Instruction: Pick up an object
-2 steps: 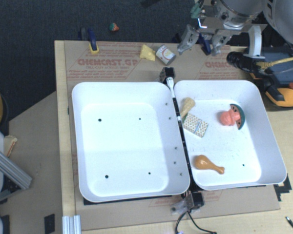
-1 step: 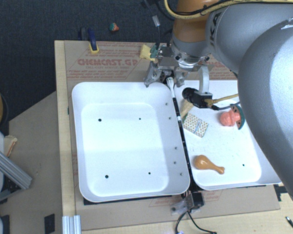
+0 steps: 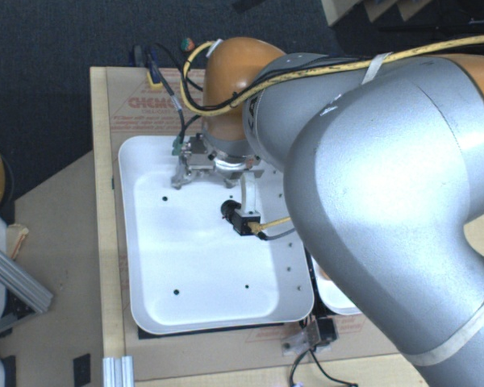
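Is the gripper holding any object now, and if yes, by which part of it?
It cannot be told: the gripper hangs low over the left bin, with no object visible at it.

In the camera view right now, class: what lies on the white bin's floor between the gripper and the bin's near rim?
Below the gripper, the white bin shows bare white floor with a few small dark dots, seen in the camera view.

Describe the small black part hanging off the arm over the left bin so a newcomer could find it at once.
Start at the left white bin, with the big grey arm looming over its right side. Below the orange band sits the metal end effector. Just right of and below that is the black part, the darkest thing over the white floor, with a yellow cable running from it.
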`<action>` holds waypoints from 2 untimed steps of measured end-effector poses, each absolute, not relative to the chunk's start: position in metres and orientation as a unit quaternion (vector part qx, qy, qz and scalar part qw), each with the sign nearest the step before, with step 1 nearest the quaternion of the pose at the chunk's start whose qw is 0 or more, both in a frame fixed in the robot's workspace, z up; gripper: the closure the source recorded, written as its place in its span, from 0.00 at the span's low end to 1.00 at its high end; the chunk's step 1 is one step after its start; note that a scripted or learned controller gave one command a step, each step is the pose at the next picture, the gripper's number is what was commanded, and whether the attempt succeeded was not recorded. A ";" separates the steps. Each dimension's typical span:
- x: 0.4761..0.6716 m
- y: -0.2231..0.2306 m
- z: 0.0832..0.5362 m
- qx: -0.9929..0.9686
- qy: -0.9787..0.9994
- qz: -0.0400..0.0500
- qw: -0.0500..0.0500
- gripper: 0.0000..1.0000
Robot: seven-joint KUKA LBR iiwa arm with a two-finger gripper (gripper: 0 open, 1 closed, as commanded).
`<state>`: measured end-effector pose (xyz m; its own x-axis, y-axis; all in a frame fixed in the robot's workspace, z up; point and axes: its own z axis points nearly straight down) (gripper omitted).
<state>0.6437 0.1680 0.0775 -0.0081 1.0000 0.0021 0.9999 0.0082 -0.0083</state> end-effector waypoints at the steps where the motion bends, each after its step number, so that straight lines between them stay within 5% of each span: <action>1: 0.647 0.163 0.096 -0.707 -0.707 -0.001 0.000 1.00; 2: 0.615 0.128 0.202 -0.708 -0.706 -0.003 -0.002 1.00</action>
